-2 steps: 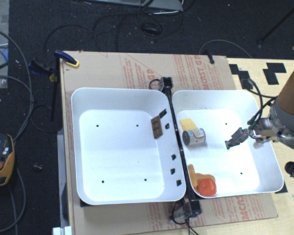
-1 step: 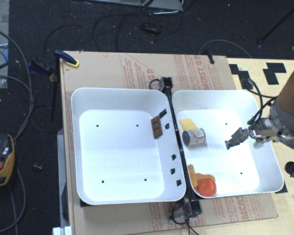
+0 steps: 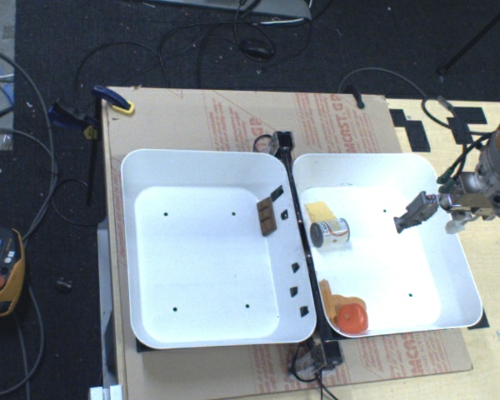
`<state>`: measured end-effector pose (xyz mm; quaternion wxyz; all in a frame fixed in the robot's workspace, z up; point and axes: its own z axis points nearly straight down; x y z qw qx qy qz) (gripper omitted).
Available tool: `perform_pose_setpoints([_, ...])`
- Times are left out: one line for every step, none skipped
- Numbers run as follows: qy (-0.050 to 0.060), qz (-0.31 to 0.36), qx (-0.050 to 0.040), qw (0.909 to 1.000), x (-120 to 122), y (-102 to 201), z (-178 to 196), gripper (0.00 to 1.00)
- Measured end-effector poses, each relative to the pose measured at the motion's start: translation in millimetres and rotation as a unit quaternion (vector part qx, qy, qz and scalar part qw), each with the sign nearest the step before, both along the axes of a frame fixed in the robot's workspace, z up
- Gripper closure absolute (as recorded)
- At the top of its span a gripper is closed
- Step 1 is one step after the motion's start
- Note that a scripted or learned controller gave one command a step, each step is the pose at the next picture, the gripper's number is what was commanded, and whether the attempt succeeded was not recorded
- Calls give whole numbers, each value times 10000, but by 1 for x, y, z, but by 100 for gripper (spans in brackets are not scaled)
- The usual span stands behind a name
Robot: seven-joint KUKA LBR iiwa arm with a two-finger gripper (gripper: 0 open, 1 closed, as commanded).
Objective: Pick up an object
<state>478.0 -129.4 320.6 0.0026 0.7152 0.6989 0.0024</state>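
Observation:
In the right bin, a small silver can lies on its side near the left wall. A flat yellow piece rests just behind it. A red-orange round object sits in the bin's front left corner, touching an orange piece. A brown block leans against the right wall of the left bin. My gripper hangs over the right side of the right bin, well to the right of the can. Nothing shows in its grasp.
The arm's wrist reaches in over the right bin's right rim. Black clips run along the divider between the bins. Cables and a yellow-blue clamp lie beyond the cardboard base.

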Motion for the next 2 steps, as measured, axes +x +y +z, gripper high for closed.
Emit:
perform_pose_setpoints([69,111,6,9999,57,-30,-68,0])
perform_pose_setpoints([63,226,9,9997,12,7,-122,0])
